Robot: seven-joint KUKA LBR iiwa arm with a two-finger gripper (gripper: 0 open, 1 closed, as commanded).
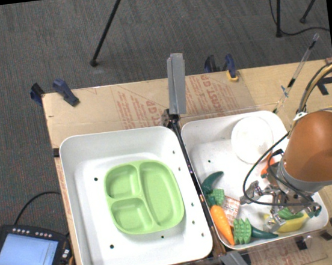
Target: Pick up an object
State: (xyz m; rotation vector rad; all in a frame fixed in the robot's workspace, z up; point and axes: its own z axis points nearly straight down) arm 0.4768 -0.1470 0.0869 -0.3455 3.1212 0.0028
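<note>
We cannot tell how the jaws stand, because the gripper sits low in the right bin under the arm's orange band, and its metal parts blur into the toys around it. We see nothing clearly caught in it, so we do not call anything held. The gripper hangs over the near right corner of that bin, right above a yellow toy that looks like a banana, and the two seem to touch or nearly touch, though we cannot say which. Just left of the gripper lies a small red and white piece. Further left an orange carrot lies along the bin's left wall, with a bumpy green toy beside its lower end and a dark green curved piece above it. A thin dark green piece stretches between the bumpy toy and the yellow one. A white round lid or plate rests in the far part of the same bin, well apart from the toys. The left bin holds a light green divided tray lying flat near its middle. Both bins sit on a cardboard-covered bench, and a handheld control pendant lies on the floor at the near left.
</note>
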